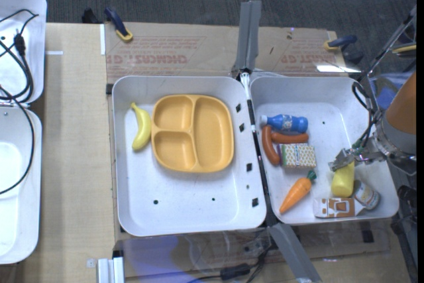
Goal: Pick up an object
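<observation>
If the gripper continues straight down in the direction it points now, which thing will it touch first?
Most likely the yellow object in the right bin. The gripper sits just above it and points down at it. Depth is hard to judge from this slanted view, so it may already be touching.

A small yellow lemon-shaped piece sits in the right bin, near its right wall, just above a flat orange-and-white carton and left of a small round tin. An orange carrot lies slanted to its left.
</observation>
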`<state>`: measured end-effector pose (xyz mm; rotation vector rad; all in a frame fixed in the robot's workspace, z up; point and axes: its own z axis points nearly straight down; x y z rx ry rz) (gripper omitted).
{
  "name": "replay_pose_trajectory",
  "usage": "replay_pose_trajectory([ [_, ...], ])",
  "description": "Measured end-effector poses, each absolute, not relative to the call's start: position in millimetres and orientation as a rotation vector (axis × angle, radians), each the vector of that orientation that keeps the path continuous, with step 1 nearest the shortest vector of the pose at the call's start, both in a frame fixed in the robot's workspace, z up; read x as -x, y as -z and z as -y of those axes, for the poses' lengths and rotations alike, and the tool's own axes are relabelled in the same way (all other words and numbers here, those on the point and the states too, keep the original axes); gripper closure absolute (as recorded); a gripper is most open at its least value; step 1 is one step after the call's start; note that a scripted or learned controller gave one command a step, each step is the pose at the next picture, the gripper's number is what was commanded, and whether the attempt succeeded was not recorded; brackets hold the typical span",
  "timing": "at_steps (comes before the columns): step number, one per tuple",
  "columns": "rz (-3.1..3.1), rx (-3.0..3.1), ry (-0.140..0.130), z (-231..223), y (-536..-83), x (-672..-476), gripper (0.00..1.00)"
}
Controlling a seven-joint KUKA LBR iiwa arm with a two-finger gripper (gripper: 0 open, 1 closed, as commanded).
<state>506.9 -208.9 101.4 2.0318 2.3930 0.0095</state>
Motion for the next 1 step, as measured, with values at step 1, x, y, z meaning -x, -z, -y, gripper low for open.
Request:
replay_pose_trajectory([
  [1,-2.329,-2.108,0.002,122.7,-189.5,-510.5,1.0],
])
